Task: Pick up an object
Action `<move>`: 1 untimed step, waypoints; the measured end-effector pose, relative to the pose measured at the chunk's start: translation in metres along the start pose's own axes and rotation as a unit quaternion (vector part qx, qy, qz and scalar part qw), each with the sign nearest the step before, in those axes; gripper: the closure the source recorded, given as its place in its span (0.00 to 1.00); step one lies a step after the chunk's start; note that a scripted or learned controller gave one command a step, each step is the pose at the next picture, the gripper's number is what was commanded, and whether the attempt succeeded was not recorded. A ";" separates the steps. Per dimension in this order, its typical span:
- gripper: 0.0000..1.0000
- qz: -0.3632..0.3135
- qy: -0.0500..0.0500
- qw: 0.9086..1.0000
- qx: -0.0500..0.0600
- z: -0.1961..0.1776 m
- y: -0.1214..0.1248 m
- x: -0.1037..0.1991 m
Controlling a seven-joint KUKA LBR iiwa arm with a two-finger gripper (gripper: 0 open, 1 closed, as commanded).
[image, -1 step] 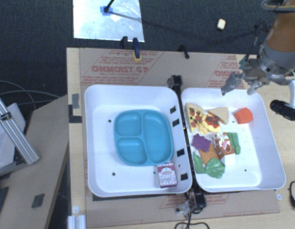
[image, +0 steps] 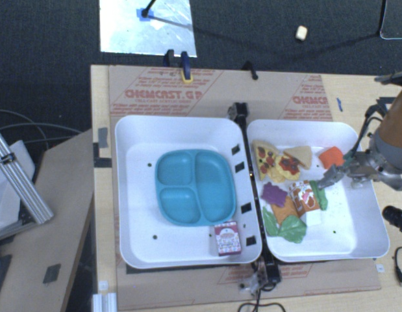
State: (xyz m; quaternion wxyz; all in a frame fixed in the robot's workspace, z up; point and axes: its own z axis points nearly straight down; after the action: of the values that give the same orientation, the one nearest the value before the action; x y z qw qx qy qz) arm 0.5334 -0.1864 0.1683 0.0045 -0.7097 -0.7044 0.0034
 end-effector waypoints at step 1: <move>0.00 -0.009 -0.002 1.000 -0.009 0.061 0.112 0.020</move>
State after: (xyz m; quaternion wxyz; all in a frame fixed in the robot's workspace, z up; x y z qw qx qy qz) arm 0.6446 -0.1674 0.1064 -0.0033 -0.7037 -0.7105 -0.0017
